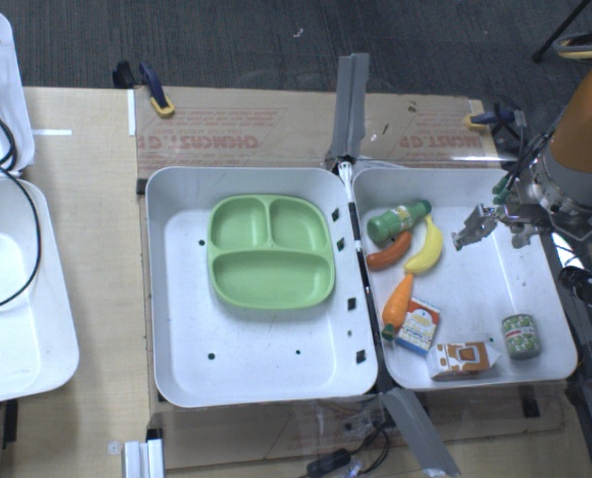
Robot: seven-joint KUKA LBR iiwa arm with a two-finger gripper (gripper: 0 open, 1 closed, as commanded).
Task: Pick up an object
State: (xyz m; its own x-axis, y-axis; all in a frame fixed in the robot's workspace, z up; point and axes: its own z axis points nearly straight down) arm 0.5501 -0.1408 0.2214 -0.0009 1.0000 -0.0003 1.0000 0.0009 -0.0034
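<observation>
The right bin holds several small objects. A green bottle lies near its far left corner, with a yellow banana and a red-orange pepper beside it. An orange carrot lies along the left wall, touching a small blue and white box. A brown and white carton and a green can sit near the front wall. My gripper hangs over the far right part of this bin, right of the banana and apart from every object, with nothing seen in it.
The left bin holds a green divided plate. A grey divider post stands between the bins at the back. The grey arm with its orange band reaches in over the right bin's right wall. A white unit with black cables stands at the far left.
</observation>
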